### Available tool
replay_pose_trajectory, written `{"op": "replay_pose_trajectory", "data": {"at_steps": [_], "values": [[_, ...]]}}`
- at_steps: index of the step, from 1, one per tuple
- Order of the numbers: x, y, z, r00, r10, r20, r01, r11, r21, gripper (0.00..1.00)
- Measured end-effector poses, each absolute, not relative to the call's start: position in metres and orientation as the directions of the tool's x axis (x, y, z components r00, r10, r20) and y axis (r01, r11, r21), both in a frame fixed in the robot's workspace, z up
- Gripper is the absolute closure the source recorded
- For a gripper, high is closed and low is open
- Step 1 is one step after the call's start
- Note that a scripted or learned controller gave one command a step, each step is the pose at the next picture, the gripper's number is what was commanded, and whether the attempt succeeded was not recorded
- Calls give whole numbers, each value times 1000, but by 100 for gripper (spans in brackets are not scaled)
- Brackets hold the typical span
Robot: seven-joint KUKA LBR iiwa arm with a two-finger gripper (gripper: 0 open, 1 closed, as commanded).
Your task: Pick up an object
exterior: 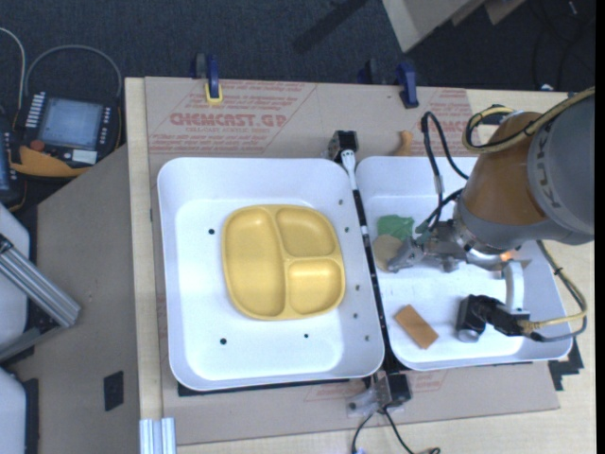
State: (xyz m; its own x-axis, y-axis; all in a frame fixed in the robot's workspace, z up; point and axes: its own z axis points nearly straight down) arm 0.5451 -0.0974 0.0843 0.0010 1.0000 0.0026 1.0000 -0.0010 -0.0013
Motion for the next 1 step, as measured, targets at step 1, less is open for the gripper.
{"op": "replay_pose_trajectory", "data": {"at_steps": [1], "values": [[546,-98,97,1,1000,-1,1000,-1,4,100]]}}
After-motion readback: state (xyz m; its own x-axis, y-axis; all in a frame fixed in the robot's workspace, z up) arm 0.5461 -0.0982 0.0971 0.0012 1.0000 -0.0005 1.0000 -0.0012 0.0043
